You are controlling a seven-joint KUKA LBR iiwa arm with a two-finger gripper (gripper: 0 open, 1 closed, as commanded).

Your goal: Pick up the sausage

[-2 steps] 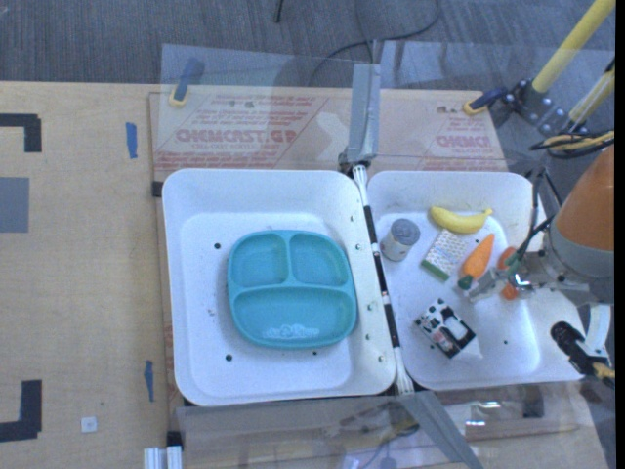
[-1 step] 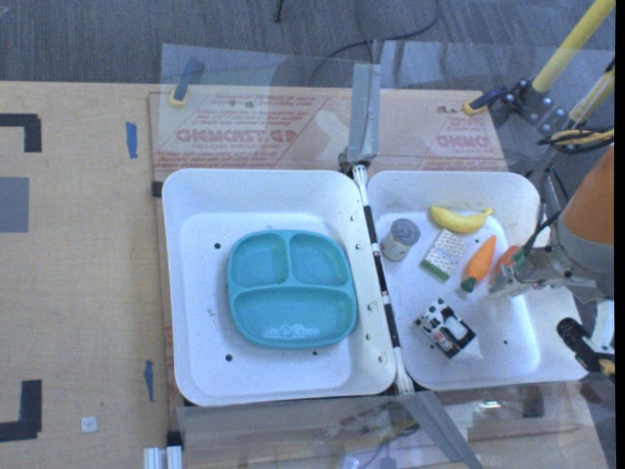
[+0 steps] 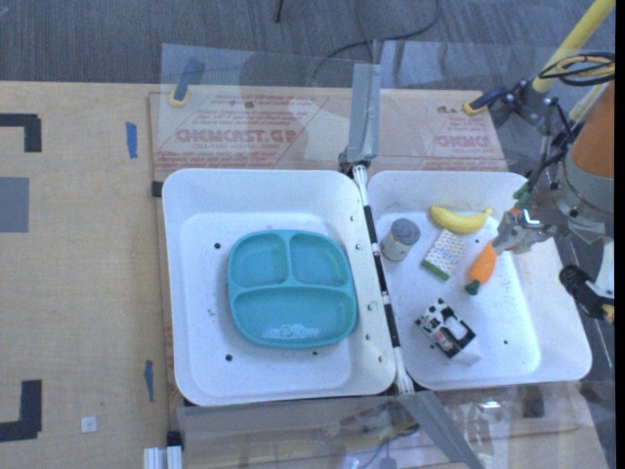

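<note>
My gripper [image 3: 512, 234] hangs low over the right bin [image 3: 557, 360], near its right side, under the grey wrist with the orange band. Just below and left of it lies a short orange piece with a green end [image 3: 479, 267], tilted; I cannot tell whether it is the sausage or a carrot. It sits on the bin floor, close to the gripper's tip. A yellow banana [image 3: 459, 219] lies just left of the gripper.
The right bin also holds a grey can [image 3: 399, 237], a small green-and-white box [image 3: 444, 254] and a black-and-white object [image 3: 447, 330]. In the left bin [image 3: 195, 213] rests a teal divided plate [image 3: 291, 288]. A metal divider [image 3: 376, 262] runs between the bins.
</note>
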